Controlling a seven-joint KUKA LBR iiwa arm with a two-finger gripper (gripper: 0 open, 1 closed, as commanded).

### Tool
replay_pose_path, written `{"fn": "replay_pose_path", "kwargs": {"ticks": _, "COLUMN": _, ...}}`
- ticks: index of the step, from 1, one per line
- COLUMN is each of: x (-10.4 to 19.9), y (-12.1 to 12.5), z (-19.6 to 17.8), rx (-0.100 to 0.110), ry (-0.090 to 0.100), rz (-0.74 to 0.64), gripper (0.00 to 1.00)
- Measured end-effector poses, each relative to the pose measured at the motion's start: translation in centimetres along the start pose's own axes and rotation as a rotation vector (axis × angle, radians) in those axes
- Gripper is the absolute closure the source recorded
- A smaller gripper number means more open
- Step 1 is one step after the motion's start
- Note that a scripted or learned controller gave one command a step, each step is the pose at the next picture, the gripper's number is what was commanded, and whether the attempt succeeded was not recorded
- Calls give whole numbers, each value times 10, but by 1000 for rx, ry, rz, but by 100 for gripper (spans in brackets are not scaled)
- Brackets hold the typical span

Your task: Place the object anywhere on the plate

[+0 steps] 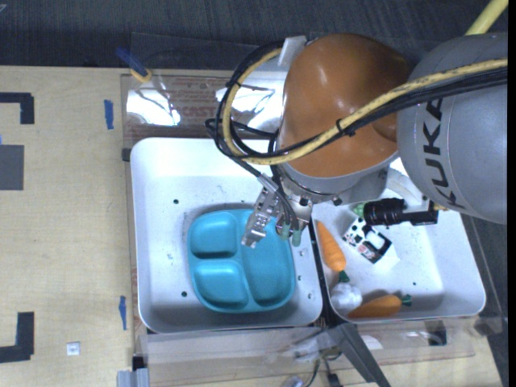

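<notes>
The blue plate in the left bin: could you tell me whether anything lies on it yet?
Nothing appears to lie on the plate: its visible compartments show bare blue. The gripper hangs over its upper right part, hiding a little.

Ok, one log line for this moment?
gripper: over blue plate, left bin | grasp: unclear | carrots: right bin
</notes>
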State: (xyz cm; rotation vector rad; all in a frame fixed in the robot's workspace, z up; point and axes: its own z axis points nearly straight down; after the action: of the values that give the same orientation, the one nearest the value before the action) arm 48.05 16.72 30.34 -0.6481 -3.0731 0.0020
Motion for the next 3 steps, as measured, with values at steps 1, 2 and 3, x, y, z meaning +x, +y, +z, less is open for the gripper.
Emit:
{"fn": "replay_pose_path", "kwargs": {"ticks": 1, "x": 12, "y": 21, "z": 81, "rx": 8, "ry": 9, "rz": 68, "gripper": 100}}
{"fn": "replay_pose_path", "kwargs": {"ticks": 2, "x": -13, "y": -31, "z": 60, "rx": 2, "ry": 4, "rz": -194, "gripper": 100}}
{"fn": "replay_pose_path", "kwargs": {"ticks": 3, "x": 4, "y": 5, "z": 92, "rx": 2, "ry": 7, "rz": -413, "gripper": 100}}
